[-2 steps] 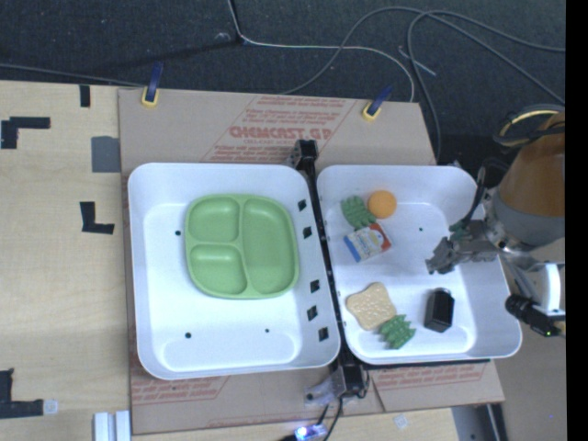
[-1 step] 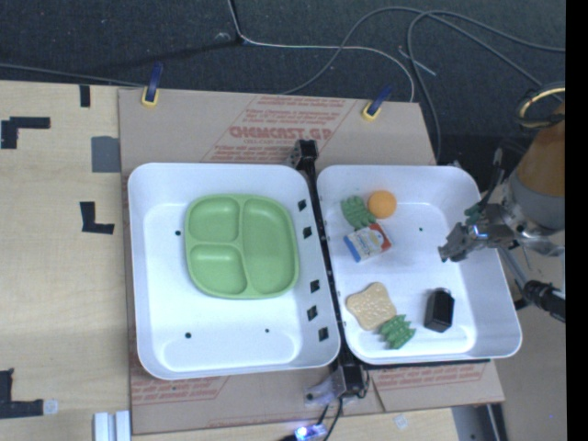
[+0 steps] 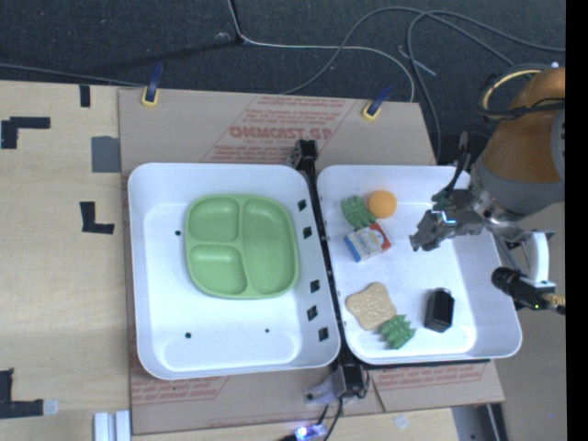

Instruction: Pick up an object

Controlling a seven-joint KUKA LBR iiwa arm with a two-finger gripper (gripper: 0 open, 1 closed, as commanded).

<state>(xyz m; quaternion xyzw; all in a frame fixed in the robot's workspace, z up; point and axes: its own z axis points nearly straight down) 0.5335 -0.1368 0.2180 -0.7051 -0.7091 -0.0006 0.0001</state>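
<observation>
One gripper (image 3: 430, 235), dark, low over the right bin (image 3: 473, 278), just right of the small carton and apart from it. Spread or closed up: cannot tell at this slant. Nothing seen gripped in it. Behind it, the grey arm (image 3: 516, 194) with its orange band, reaching in from the right.

Six loose things in that right bin, all lying on the white floor:
- one small carton (image 3: 367, 243), white with blue and red, nearest the gripper;
- one orange ball (image 3: 382, 203), above the carton, near the bin's far wall;
- one green toy piece (image 3: 354, 211), just left of the ball, close to the carton's top;
- one black block (image 3: 439, 310), below the gripper, well apart from it;
- one slice of toast (image 3: 370, 305), tan, toward the near left corner;
- one green leafy piece (image 3: 397, 331), touching or just beside the toast's lower right edge.

Two white bins side by side, joined along a black strip. In the left bin (image 3: 156, 274), one light green plate (image 3: 243, 246) with three compartments.

Under both bins, one sheet of brown cardboard (image 3: 266, 122) with red print, pinned at its far edge by two yellow clips (image 3: 150, 95). Beneath that, a pale wooden counter (image 3: 55, 283) with several black tape marks. Beyond the far edge, dark floor covering (image 3: 110, 16) crossed by thin cables.
</observation>
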